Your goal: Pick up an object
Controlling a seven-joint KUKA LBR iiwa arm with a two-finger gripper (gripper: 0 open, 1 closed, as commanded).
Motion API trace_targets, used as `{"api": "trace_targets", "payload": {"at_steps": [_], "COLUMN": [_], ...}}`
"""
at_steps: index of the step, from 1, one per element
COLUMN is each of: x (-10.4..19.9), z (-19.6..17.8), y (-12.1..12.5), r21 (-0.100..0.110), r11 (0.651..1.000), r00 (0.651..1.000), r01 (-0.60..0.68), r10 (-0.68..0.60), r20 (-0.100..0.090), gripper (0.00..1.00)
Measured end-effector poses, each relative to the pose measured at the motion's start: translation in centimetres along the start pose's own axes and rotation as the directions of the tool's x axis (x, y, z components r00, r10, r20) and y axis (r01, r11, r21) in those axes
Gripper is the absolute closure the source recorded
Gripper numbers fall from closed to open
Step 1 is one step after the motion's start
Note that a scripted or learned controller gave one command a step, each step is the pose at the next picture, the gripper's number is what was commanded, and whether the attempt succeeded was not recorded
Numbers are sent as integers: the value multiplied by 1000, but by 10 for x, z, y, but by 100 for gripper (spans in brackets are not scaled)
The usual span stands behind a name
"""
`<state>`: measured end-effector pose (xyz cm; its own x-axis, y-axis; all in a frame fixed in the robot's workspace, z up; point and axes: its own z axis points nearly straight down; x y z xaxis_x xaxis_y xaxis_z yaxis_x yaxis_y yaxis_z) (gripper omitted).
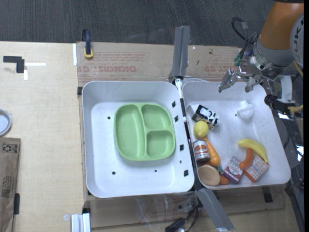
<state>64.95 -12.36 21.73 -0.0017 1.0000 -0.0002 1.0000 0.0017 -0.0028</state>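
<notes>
White plastic is what we are looking down on: two shallow bins sitting side by side on the table, and we are taking the right bin [270,129] as our landmark. Inside it, near its left wall, a yellow lemon [201,128] is lying just below a small black-and-white toy car [206,114], with a red-labelled can [201,151] and an orange carrot [212,152] beneath the lemon. Toward the bin's lower right a banana [254,147] is resting close above a small printed carton [257,168], and a crumpled white scrap [245,111] is lying in its upper right. To the left of the right bin, the other bin is holding a green divided plate [145,131]. Our tool [240,80] is hanging above the right bin's far rim, well apart from every object, its two fingers showing spread with nothing between them. We are judging the task as barely begun: nothing is lifted, no object is being touched, and every candidate is lying on the bin floor. What is left, as we are reading it, is choosing one object, bringing the tool down over it, closing on it and raising it clear. The white scrap is lying nearest to the tool.
</notes>
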Motion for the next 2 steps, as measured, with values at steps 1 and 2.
{"api": "trace_targets", "payload": {"at_steps": [1,2], "x": [-37,-57], "z": [90,127], "y": [-44,-84], "r21": [0,0], "r11": [999,999], "r00": [999,999], "r01": [41,49], "r10": [-41,-49], "r20": [0,0], "gripper": [0,0]}}
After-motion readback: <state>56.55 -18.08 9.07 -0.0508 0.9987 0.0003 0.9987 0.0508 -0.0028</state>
